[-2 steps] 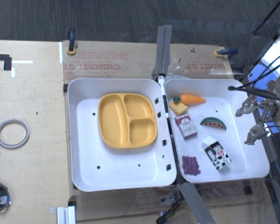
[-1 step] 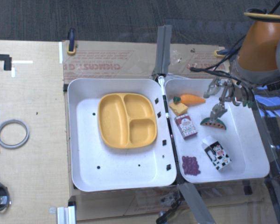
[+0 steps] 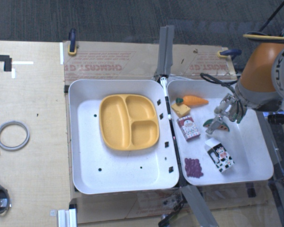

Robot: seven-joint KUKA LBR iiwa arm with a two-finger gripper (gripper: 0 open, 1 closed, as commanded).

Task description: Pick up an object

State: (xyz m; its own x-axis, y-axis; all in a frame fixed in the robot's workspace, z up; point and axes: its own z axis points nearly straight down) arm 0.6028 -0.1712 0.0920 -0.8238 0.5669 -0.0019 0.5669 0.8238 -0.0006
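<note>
Camera view: the gripper (image 3: 219, 123) hangs over the right bin (image 3: 255, 174), and I cannot tell how it is set or whether anything sits in it; a small green shape at its tip is too blurred to name. Taking the gripper as the landmark, the nearest candidates are the red carton (image 3: 188, 128), just beside it toward the left bin (image 3: 85, 174), and the black-and-white milk carton (image 3: 220, 156), just below it toward the near rim.

Farther from the gripper, up toward the far rim, lie the toy carrot (image 3: 195, 100) and the yellow cheese wedge (image 3: 181, 109), the two touching or nearly so. The purple grape cluster (image 3: 193, 167) lies well below and left of the gripper, close to the near wall. The yellow divided plate (image 3: 129, 122) sits well apart from the gripper, in the middle of the left bin.

All the small items look like light play food, probably stiff plastic or card, none fragile. The two cartons have flat parallel faces, so a pinch across the narrow width should hold best; the milk carton lies skewed, so the wrist would need turning to match. The carrot is rounded and smooth, likely to slip unless caught at its thick middle. The grapes are low and bumpy, a poor bite.

Open floor lies to the right of the gripper and around the milk carton, giving room to descend. The red carton sits near the wall between the bins, leaving less room on that side.
</note>
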